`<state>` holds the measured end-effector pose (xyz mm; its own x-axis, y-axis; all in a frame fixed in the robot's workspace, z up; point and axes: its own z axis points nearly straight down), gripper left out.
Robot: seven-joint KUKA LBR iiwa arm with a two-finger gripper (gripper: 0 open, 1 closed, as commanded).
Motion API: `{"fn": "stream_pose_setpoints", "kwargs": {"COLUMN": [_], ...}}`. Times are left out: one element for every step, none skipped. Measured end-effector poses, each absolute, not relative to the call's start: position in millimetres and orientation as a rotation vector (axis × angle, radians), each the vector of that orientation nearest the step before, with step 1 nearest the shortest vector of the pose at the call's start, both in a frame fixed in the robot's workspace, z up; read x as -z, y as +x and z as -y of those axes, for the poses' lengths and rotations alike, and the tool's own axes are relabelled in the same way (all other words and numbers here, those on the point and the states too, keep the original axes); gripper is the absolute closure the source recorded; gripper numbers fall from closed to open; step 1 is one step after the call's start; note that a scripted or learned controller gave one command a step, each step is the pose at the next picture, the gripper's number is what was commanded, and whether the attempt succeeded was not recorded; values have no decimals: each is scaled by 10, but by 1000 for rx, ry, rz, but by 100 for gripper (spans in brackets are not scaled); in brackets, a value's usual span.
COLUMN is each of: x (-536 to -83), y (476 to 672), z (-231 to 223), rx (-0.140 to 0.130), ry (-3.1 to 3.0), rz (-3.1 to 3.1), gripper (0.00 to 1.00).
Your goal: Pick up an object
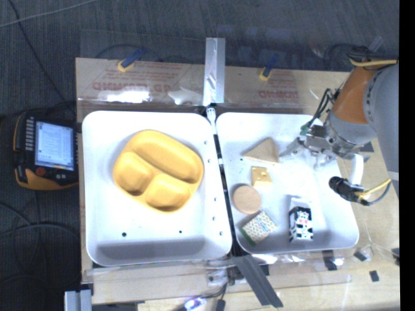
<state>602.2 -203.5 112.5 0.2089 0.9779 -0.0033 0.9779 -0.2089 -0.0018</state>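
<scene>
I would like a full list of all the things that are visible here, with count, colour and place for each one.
Bins: 2, white, side by side on the bench.
Divided plate: 1, yellow, in the left bin.
Wedge: 1, tan, top of the right bin.
Small square piece: 1, yellow, below the wedge.
Disc: 1, tan, right bin near the divider.
Patterned block: 1, green and white, bottom of the right bin.
Carton: 1, black and white, bottom of the right bin.
Pendant: 1, orange and black with a lit screen, on the floor left of the bench.
Arm: 1, grey with orange band, over the right bin's upper right.
End effector: 1, dark, right of the wedge.
</scene>
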Motion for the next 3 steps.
{"fn": "stream_pose_setpoints", "kwargs": {"x": [-1634,-904,-904], "y": [6324,5911,5911], "z": [1458,1291,1291], "rx": [8,-2,-1], "ry": [2601,2624,2624], "rz": [-1759,-1717,-1717], "gripper": [0,0,0]}}
